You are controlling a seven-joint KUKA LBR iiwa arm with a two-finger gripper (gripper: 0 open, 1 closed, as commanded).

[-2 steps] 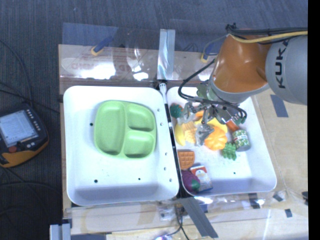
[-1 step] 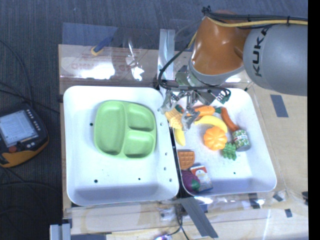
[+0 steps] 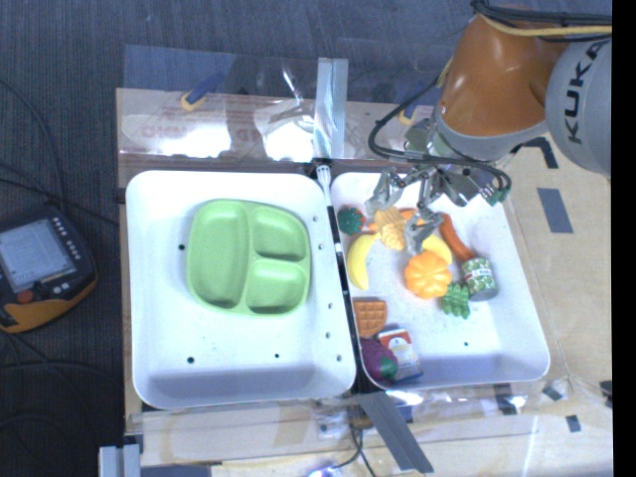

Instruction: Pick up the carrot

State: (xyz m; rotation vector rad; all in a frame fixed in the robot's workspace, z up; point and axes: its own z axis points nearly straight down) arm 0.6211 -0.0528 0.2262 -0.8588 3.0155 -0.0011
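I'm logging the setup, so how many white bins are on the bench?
2. The left bin holds a green divided plate. The right bin, touching it at the middle, holds the toy food, under the gripper.

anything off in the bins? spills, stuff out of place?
Nothing spilled or damaged. The toy food is crowded in the right bin, with the carrot partly under the tool. The green tray lies flat in the left bin.

light: bright, even, from above | glare: white patches blown out on the clear plastic sheet (image 3: 248,127) behind the bins — a smaller glint at the near edge | shadows: soft and faint inside the left bin (image 3: 159,366) | focus: fair — small toys slightly soft, dark floor (image 3: 60,68) grainy
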